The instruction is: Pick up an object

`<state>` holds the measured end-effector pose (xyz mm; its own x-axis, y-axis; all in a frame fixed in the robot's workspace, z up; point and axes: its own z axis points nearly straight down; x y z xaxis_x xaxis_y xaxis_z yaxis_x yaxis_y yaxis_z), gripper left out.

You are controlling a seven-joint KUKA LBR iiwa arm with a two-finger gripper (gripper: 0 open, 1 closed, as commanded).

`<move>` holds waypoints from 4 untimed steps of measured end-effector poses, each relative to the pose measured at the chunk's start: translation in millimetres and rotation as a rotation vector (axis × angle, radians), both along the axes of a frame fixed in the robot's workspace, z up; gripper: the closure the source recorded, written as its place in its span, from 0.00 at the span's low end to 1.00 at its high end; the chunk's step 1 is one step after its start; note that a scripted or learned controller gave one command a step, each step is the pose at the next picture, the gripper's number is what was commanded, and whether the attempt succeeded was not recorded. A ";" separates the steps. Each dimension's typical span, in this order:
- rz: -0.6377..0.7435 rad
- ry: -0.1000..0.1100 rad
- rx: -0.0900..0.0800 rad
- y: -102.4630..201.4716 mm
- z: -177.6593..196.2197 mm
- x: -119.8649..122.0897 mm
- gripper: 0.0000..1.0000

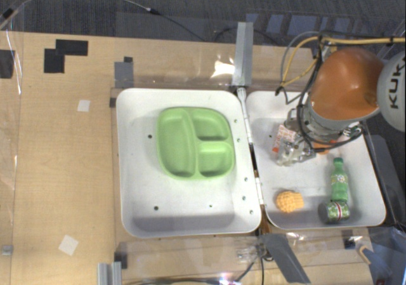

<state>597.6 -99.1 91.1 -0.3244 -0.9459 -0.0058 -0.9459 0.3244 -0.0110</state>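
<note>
Right bin [374,169]: white, shallow; holds all the loose items and the working end of the arm.
Left bin [136,150]: holds a green divided tray [193,143] about its middle, nothing else seen in it.
Gripper [293,149]: low over the right bin's left half, nearer the far edge than the near one; clear, shiny parts under the orange wrist. Whether it is spread or pressed together, cannot tell; glare and the wrist hide it.
Small packet [279,139]: white with red print, at the gripper's left side, touching or just beside it; cannot tell if it is gripped.
Green bottle [338,180]: lies along the right bin's right side, cap toward the far edge. Judged light, stiff plastic, smooth and round, likely to roll or slip; best taken across the body at mid-length.
Green can [334,211]: near-right corner, just at the bottle's base. Judged rigid, slick, thin-walled; take across its width.
Yellow knobbly object [289,201]: near edge, left of the can, well apart from the gripper. Judged light, textured, easy to grip across its short side.
Packet handling: judged thin, crinkly, light; take by an edge.
</note>
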 end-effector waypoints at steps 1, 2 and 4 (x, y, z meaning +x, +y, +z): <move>-0.501 0.001 0.005 49.9 96.8 -73.4 1.00; -0.616 0.003 0.011 156.6 141.0 -58.3 1.00; 0.005 0.007 0.002 150.1 114.5 -71.8 1.00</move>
<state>525.9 51.1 205.6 -0.3196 -0.9475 -0.0050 -0.9475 0.3196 -0.0039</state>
